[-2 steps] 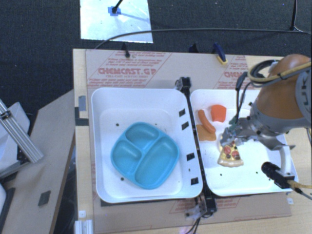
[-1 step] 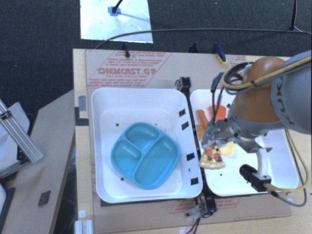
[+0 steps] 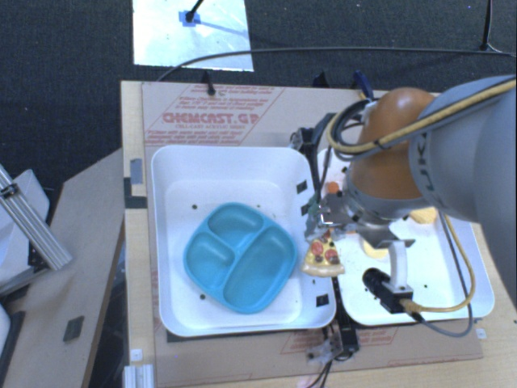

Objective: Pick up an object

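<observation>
Item: pizza slice toy point(image 3: 323, 257), at the seam between the two bins.
Detail: Slice sits directly under the gripper point(image 3: 325, 225), over the left bin's point(image 3: 234, 162) right rim; grip state cannot be told. Blue divided plate point(image 3: 239, 256) lies in the left bin; yellow pieces point(image 3: 422, 215) in the right bin point(image 3: 477, 297). Advice: lift straight up, slowly, clear of the rims, confirming the slice comes along.

The blue divided plate point(image 3: 240, 256) and white bins point(image 3: 234, 164) look like smooth, slightly glossy plastic; the bench point(image 3: 212, 113) resembles matt cardboard.
</observation>
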You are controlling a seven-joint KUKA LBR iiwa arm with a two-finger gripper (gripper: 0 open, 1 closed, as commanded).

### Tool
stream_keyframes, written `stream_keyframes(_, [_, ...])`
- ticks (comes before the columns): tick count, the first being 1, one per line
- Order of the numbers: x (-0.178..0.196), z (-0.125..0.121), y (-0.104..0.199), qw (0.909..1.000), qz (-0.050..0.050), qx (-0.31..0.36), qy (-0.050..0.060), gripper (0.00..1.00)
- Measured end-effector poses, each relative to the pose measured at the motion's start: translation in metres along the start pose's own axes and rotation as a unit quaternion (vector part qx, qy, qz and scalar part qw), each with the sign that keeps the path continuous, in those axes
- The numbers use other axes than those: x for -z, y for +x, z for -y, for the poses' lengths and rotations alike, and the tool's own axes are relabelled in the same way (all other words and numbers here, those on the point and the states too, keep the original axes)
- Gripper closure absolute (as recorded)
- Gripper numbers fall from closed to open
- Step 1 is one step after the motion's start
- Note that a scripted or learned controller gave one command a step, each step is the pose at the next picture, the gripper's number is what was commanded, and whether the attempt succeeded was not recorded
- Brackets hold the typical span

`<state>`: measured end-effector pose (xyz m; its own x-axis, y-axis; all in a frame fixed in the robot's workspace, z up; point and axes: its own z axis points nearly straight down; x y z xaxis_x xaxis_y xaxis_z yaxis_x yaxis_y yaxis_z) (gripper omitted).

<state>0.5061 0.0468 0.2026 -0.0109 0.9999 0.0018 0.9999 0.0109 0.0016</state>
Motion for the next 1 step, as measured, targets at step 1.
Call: stream_keyframes(1, [0.0007, -0.0001, 0.0456, 1.0000, 0.000, 0.000, 0.000, 1.00])
